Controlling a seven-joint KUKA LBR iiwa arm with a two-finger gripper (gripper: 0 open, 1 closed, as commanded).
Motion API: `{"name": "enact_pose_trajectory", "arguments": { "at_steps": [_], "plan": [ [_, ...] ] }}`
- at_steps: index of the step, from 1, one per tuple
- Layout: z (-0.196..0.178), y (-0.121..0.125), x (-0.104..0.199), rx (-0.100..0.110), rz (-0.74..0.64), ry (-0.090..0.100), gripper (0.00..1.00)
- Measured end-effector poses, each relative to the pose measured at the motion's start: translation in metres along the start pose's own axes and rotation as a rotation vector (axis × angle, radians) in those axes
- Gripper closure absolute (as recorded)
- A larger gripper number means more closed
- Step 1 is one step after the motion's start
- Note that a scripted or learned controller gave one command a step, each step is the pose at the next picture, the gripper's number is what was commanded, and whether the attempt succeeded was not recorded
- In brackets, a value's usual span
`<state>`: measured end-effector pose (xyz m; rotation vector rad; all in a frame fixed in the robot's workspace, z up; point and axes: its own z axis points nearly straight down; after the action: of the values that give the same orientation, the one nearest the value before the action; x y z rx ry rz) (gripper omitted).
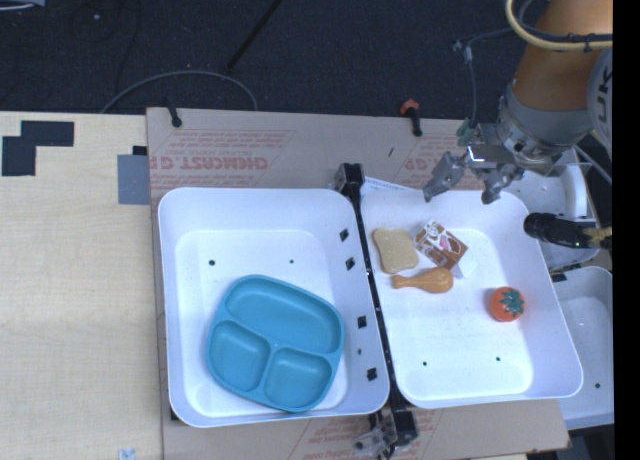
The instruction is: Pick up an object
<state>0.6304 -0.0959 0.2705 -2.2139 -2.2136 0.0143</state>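
Note:
In the right bin lie a tan slice of bread, a small red-and-white packet, a tan chicken drumstick and a red tomato with a green top. My gripper hangs over the bin's far edge, above and beyond the packet. Its two grey fingers are spread apart with nothing between them.
The left bin holds a blue divided plate. A black divider with clips runs between the bins. Both bins rest on a cardboard sheet. Cables lie on the dark floor behind.

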Motion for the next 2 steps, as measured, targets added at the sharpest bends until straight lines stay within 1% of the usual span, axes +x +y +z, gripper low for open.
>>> {"name": "enact_pose_trajectory", "arguments": {
  "at_steps": [1, 2],
  "plan": [
    [-0.008, 0.002, 0.000, -0.013, -0.002, -0.001, 0.00],
    [0.052, -0.001, -0.008, -0.006, 0.000, -0.001, 0.00]
  ]
}}
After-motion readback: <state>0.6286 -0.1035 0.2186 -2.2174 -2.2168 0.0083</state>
